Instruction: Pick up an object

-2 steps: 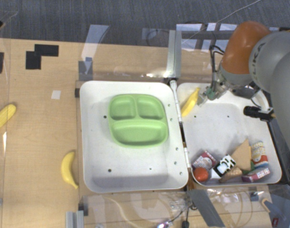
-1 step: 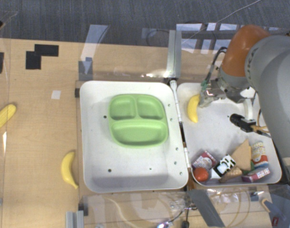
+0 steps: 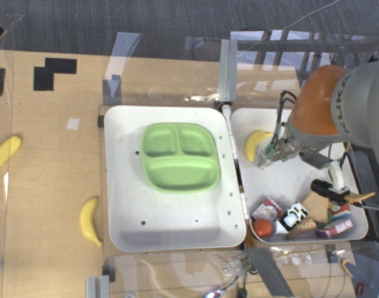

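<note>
Arm: the grey arm (image 3: 363,104) comes in from the right, its orange band (image 3: 319,101) looming over the far right corner of the right bin (image 3: 282,185).
Gripper: the gripper (image 3: 267,157) is down low in the far half of the right bin, tip aimed toward the bin's left wall.
Opening: can't call it. From up here the tip is a small pale blur, and whether it is apart or together does not read.
Contact: the tip sits right at the near-right edge of the yellow fruit (image 3: 256,143). Whether it touches or sits just beside, I cannot tell. I see nothing held in it.
Yellow fruit: on the bin floor by the left wall, in the far half, alone and well apart from the pile.
Pile: strung along the near edge of the right bin. A red round fruit (image 3: 262,228) lies in the near-left corner with a small pink-and-white packet (image 3: 268,210) just behind it. Next come a black-and-white item (image 3: 294,216), a brown piece (image 3: 304,226) against it, and a purple box (image 3: 335,230) toward the right corner.
Left bin: the left bin (image 3: 124,185) carries a green divided plate (image 3: 180,156), lying flat near its middle, three compartments showing.
Bench: two bananas lie on the wood left of the bins. The far banana (image 3: 4,153) is out at the left edge, and the near banana (image 3: 90,221) is just beside the left bin's near-left side.
</note>
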